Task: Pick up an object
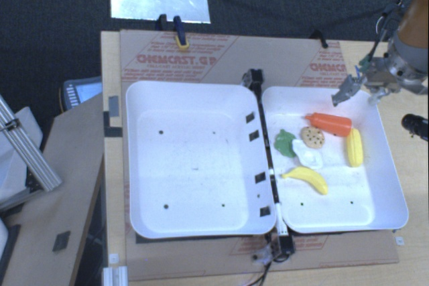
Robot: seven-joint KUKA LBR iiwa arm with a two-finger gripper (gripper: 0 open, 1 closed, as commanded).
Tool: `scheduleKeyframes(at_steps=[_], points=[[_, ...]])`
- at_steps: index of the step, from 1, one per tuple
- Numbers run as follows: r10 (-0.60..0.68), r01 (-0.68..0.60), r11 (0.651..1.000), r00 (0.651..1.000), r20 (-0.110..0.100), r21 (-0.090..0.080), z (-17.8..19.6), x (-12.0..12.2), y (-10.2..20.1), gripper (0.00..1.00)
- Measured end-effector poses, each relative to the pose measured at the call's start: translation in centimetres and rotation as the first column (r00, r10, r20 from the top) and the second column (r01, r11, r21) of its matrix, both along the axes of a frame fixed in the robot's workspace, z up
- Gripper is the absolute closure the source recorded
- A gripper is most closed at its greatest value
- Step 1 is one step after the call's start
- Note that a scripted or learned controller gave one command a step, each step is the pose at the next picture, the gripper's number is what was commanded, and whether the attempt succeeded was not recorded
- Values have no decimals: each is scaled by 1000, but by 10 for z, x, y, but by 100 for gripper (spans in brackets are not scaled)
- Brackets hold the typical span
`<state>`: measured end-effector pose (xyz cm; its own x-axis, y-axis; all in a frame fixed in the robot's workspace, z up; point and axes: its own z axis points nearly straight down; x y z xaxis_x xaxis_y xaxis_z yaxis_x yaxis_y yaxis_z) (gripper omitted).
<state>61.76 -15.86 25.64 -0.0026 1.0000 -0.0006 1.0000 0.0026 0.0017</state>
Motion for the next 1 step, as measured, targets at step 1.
scheduleKeyframes(at_steps=[1], points=[[4,-4,1000,1000,1,0,-77,34,10,0]])
